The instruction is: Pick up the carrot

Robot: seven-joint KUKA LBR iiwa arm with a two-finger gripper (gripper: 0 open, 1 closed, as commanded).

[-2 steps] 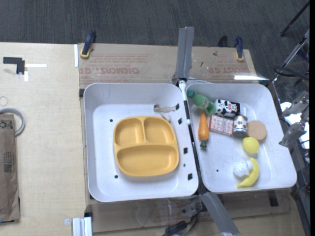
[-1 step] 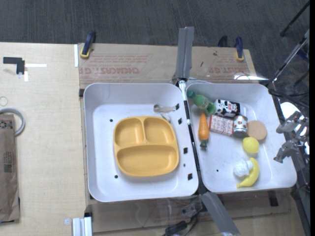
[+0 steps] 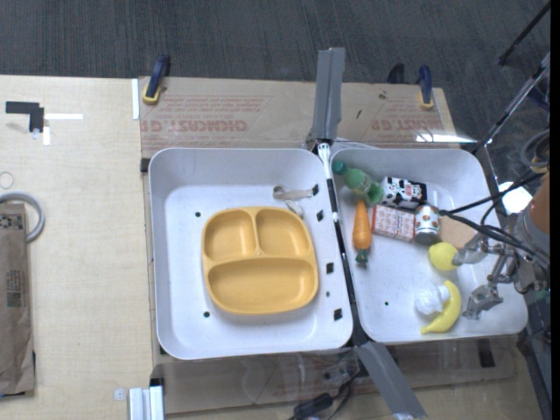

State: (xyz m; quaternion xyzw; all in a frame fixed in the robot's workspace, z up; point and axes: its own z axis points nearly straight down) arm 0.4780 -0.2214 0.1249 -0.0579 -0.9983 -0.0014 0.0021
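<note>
Nearest the camera, at the front of the right bin (image 3: 385, 326), a banana (image 3: 444, 311) curves around a small white object (image 3: 428, 299), with a lemon (image 3: 443, 255) just behind them. At that bin's right rim sits the claw (image 3: 492, 274), its metal fingers (image 3: 482, 303) standing apart with nothing between them, well away from the carrot (image 3: 361, 230).

The carrot lies flat on the bin floor near the left wall, orange body pointing toward the back and its green tip toward the front. Just beside it to the right is a red-and-white carton (image 3: 394, 223) and a small can (image 3: 427, 221); behind them rest a green item (image 3: 359, 182) and a black-and-white cow-patterned box (image 3: 403, 190).

In the left bin (image 3: 166, 261) a yellow divided plate (image 3: 261, 260) sits in the middle, with a small grey piece (image 3: 293, 193) behind it.

Judged from this, the pick is barely begun: the carrot is untouched, and the claw has yet to cross the bin over the lemon and carton, come down on the carrot, close and lift. The neighbouring carton and the bin wall leave little room either side.
</note>
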